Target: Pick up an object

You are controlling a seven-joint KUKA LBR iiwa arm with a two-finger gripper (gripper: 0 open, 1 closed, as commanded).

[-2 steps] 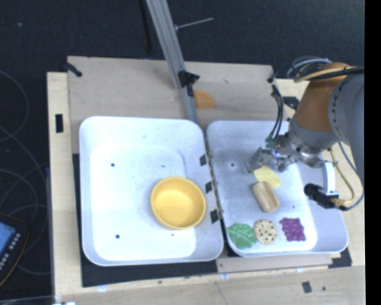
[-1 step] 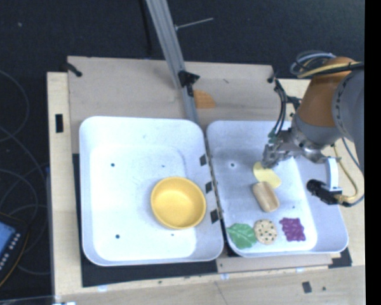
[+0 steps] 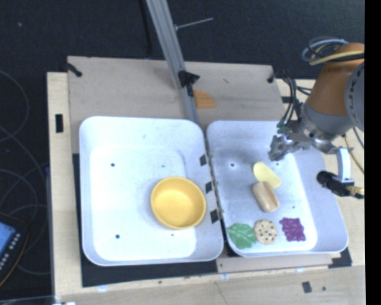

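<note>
My gripper (image 3: pixel 278 151) hangs over the far right part of the right bin (image 3: pixel 232 145), just above and behind a pale yellow piece (image 3: pixel 266 174). A tan bread-like roll (image 3: pixel 265 197) lies against that piece on its near side. Along the bin's near edge sit a green leaf-shaped item (image 3: pixel 241 234), a round chocolate-chip cookie (image 3: pixel 265 231) and a purple bunch of grapes (image 3: pixel 293 229). Nothing shows between the gripper's tips.
The left bin (image 3: pixel 114 145) holds a yellow bowl (image 3: pixel 178 203) near its right wall. A grey metal bar (image 3: pixel 168 43) slants down from the top to the bins' shared far corner. The right bin's left half is bare.
</note>
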